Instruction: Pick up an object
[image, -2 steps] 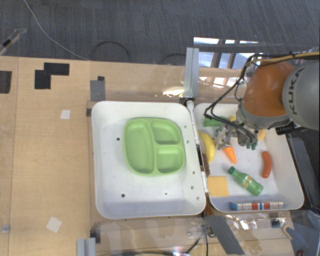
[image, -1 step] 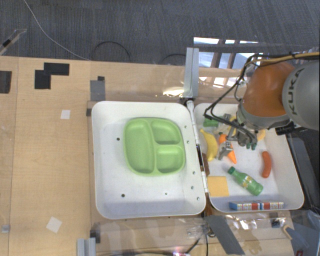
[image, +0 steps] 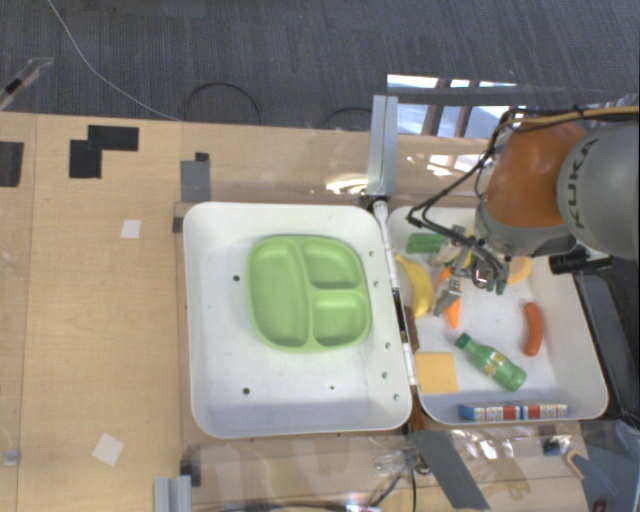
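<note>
My gripper (image: 462, 272) hangs low over the upper middle of the right bin (image: 575, 345), below the grey arm with its orange band (image: 530, 175). Just left of it lies a yellow banana (image: 418, 284), and a small orange carrot (image: 453, 314) sits right under its tip. A green piece (image: 422, 242) lies at the bin's top left. Further down are a green bottle (image: 493, 363), a red sausage (image: 533, 328), a flat yellow square (image: 436, 372) and a long striped box (image: 512, 411). The view shows nothing lifted off the bin floor.
The left bin (image: 215, 380) holds a green divided plate (image: 306, 291). A metal post (image: 381, 145) stands at the back between the bins. Black cables (image: 450, 195) loop from the wrist over the right bin's top edge.
</note>
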